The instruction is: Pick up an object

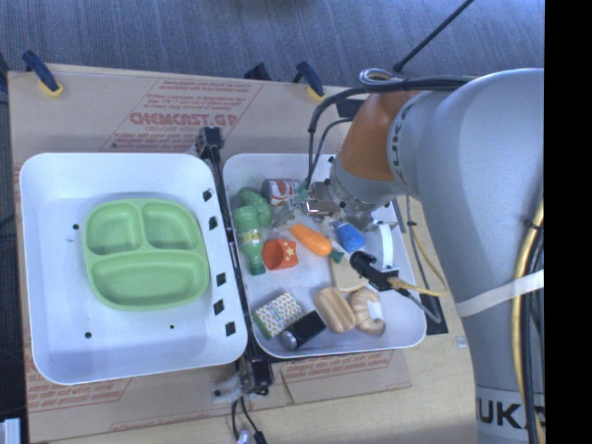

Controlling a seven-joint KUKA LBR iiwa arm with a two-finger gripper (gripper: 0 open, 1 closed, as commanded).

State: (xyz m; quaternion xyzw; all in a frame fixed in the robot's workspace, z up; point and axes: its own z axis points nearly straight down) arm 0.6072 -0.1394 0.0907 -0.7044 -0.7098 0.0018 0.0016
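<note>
Grey and orange, your arm is reaching in from the right and hanging its gripper [338,213] over the right bin [407,333]. You cannot tell from this view whether the fingers are open or closed. Beneath it, an orange carrot [312,240] is lying just beside a blue piece [350,238], with a red cup [279,254] and green toys [249,218] further left. Near the front wall, a bread roll [335,309] and a patterned box [277,313] are sitting. Your left bin [42,202] is holding a green divided plate [146,252].
</note>
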